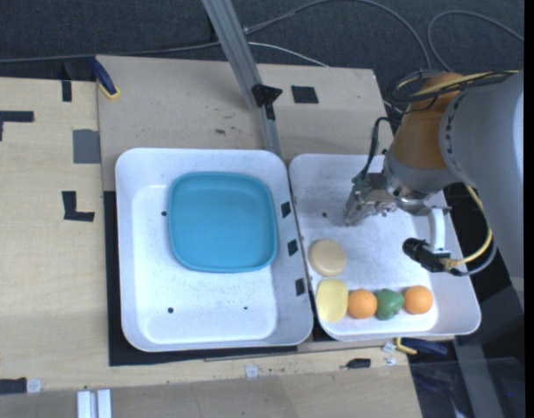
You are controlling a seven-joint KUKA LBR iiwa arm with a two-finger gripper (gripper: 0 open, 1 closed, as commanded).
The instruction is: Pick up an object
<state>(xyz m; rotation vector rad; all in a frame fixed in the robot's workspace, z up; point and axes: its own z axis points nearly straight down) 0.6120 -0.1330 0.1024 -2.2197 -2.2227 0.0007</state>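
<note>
Blue plate [221, 220], left bin [136, 259]

A pale wooden bench top [40, 233] with black tape marks fills the left and centre of the frame; dark grey carpeted floor [92, 11] with thin trailing cables [354, 11] runs along the top.

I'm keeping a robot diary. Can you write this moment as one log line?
gripper: over right bin, holding nothing seen | beige round piece, yellow piece, two oranges, green piece: in right bin | blue plate: left bin
</note>
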